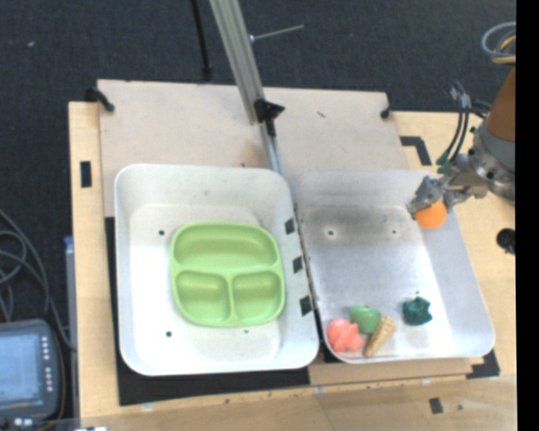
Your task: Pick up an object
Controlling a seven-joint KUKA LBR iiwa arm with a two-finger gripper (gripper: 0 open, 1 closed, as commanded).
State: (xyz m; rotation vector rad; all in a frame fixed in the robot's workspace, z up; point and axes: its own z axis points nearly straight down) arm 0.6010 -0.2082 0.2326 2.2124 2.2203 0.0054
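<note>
Your arm's two-finger gripper (431, 203) pinches a small orange ball (432, 214) raised at the right white bin's (449, 268) far edge: pick apparently made.

The right bin (359, 250) offers broad bare floor across its middle and far half. 4 small items crowd its near edge: a pink piece (343, 335), a green piece (366, 317), a cone (380, 337) and a dark green piece (418, 311). A green tray (226, 273) fills the left bin's (144, 241) centre.
</note>
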